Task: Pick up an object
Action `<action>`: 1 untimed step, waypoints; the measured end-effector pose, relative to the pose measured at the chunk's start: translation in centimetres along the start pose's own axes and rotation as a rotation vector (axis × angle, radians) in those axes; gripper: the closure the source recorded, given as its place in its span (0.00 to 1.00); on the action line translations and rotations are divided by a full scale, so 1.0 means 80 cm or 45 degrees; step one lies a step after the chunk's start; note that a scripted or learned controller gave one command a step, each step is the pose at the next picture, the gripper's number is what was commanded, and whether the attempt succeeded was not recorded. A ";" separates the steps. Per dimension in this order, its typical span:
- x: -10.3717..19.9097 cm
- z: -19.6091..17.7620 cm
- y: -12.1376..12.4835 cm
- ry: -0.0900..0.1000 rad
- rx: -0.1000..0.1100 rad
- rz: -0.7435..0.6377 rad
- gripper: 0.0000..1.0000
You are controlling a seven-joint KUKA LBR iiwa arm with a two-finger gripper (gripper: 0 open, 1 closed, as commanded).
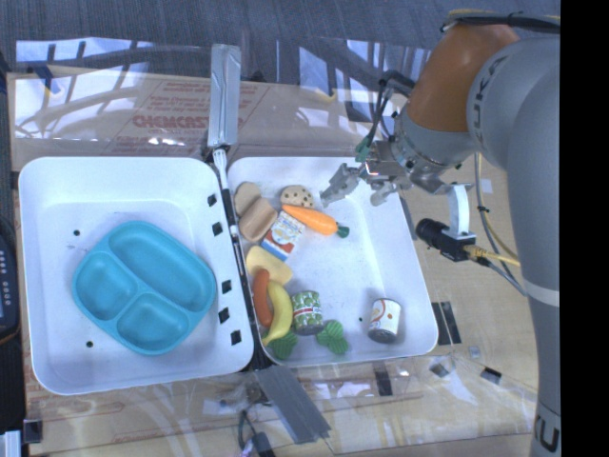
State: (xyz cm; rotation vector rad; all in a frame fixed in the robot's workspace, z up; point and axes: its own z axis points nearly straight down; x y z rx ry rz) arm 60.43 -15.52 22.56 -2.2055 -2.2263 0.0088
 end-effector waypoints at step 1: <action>0.002 0.168 0.068 -0.002 -0.008 0.054 0.00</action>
